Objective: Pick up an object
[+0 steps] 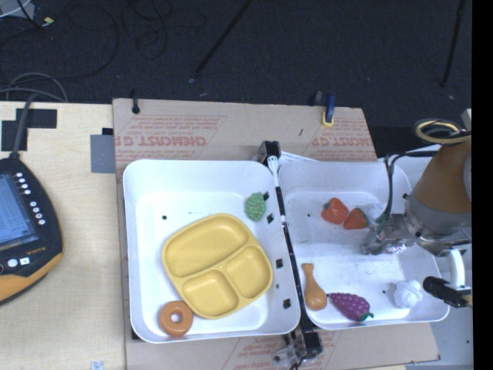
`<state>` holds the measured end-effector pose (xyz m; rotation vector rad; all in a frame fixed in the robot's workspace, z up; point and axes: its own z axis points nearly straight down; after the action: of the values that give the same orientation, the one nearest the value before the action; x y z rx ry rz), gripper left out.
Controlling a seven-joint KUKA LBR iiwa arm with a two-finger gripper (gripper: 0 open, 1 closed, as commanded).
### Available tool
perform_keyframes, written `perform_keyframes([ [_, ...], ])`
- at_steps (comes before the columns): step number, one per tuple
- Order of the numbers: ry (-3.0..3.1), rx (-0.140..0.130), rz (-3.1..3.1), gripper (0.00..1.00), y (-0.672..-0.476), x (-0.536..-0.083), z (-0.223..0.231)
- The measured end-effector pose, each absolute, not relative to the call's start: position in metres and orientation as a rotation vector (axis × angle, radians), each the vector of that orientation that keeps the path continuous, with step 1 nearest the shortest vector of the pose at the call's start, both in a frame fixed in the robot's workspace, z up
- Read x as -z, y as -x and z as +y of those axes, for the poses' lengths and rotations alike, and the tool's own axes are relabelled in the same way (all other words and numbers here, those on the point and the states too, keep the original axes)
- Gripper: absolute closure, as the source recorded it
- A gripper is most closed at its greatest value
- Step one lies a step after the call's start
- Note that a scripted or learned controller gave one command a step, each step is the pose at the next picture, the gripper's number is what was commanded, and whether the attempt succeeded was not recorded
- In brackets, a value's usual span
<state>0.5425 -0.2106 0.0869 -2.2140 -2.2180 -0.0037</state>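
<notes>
Two shallow white bins sit side by side on a cardboard sheet. Left bin holds a yellow three-section plastic tray, a small green bumpy toy by the tray's upper right, and an orange ring doughnut at its lower left. Right bin holds a red-orange toy pepper, a tan drumstick, purple grapes and a white crumpled lump. Metal gripper hangs low just right of the pepper; whether it is released or clenched cannot be told.
</notes>
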Motion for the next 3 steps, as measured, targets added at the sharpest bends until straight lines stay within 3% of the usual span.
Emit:
perform_keyframes([
  [2,2.216,0.005,-2.206,1.0,-0.541,-0.107,-0.212],
  [3,2.216,0.003,-2.22,1.0,-0.537,-0.088,-0.21],
])
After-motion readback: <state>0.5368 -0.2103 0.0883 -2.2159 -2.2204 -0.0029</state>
